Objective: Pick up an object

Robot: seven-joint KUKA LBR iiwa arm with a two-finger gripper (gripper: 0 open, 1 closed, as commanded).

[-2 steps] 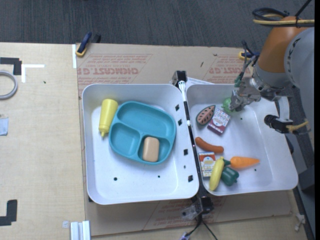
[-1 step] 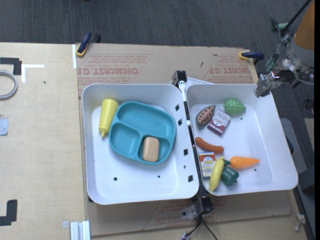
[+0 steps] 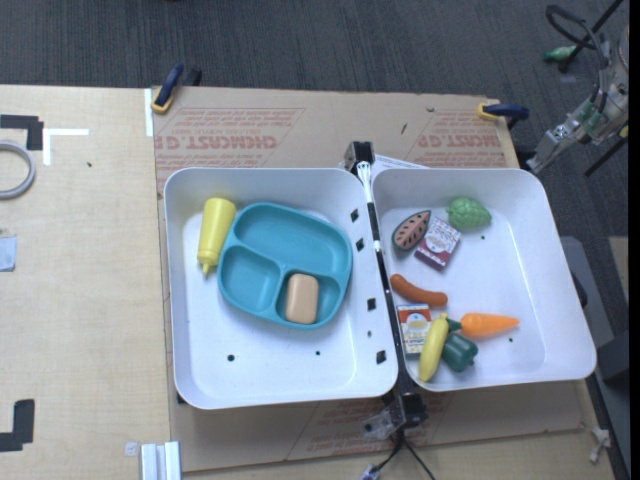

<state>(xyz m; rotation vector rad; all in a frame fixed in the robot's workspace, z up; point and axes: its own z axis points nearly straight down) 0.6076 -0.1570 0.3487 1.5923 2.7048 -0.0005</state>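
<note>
Camera position: fixed above the surface [image 3: 80, 298], looking down at a slant.
Facing: the far edge of the surface and dark floor [image 3: 350, 28] lie along the top.
Distance: far enough to take in the left bin [image 3: 200, 368] and right bin [image 3: 560, 268] whole, with cardboard [image 3: 300, 128] around them.
Shared area: one view, nothing to overlap.

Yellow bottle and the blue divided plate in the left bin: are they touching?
Touching. The camera view shows the yellow bottle lying against the left rim of the blue divided plate, with no white bin floor visible between them.
</note>
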